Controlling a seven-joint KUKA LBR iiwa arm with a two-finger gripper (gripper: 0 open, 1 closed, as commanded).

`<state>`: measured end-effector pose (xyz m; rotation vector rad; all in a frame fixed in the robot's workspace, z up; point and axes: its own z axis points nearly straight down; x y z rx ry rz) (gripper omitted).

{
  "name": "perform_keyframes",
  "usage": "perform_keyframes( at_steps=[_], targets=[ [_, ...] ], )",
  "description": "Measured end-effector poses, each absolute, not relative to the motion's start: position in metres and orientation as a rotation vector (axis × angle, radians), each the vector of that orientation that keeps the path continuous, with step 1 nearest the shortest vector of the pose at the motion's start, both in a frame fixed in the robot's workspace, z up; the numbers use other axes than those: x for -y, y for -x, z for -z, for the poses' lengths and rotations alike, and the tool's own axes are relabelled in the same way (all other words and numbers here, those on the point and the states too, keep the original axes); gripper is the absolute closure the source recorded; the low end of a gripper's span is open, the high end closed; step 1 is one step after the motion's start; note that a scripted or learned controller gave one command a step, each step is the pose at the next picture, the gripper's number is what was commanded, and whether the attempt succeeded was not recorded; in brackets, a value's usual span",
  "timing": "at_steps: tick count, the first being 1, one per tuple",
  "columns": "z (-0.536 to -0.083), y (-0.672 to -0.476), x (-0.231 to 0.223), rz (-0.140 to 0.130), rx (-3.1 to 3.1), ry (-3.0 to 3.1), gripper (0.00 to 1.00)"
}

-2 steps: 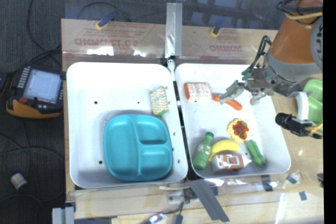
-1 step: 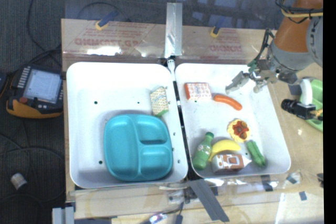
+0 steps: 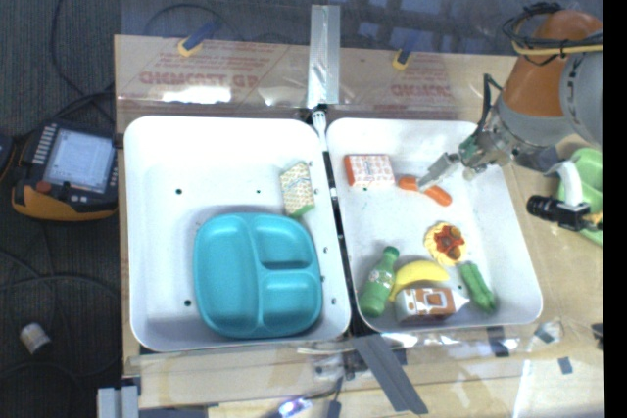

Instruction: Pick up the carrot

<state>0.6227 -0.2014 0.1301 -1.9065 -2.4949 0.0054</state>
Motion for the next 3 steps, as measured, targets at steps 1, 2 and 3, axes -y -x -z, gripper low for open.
perform_keyframes(
  at_steps=[1,2,3],
  targets=[
    [-0.089,-0.636,0.209,0.003,2.561,1.835,0.00],
    [-0.089,-0.636,0.209,0.004,2.561,1.835,0.00],
    [-0.121,-0.562,0.224,-0.002,2.632,1.715,0.00]
  ],
)
